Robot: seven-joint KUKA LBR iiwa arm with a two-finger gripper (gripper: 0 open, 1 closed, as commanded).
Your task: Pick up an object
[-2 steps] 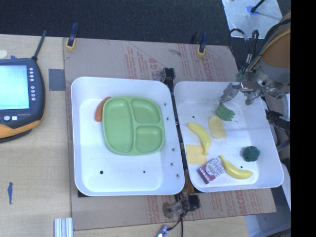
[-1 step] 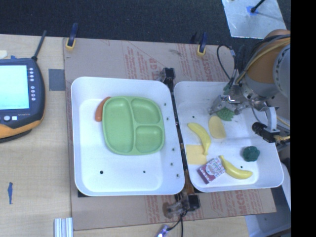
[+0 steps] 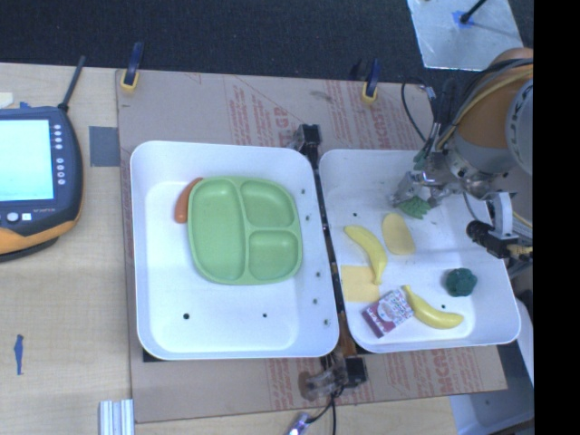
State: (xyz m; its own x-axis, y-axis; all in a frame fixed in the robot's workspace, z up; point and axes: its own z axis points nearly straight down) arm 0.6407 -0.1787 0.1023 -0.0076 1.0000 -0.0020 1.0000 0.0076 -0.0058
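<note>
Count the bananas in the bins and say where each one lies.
2. One banana lies near the right bin's left side; the other banana lies at its near edge, beside a red packet. The arm may hide more.

the orange sausage-shaped toy [image 3: 184, 201] in the left white bin [image 3: 159, 306] lies mostly hidden under the green three-part plastic tray [image 3: 245, 230]. the small green leafy piece [image 3: 414, 207] is partly covered by the metal two-finger gripper [image 3: 422, 187], whose fingers are too small and cluttered to make out. the small red-and-white packet's [image 3: 388, 312] print is unreadable.
</note>
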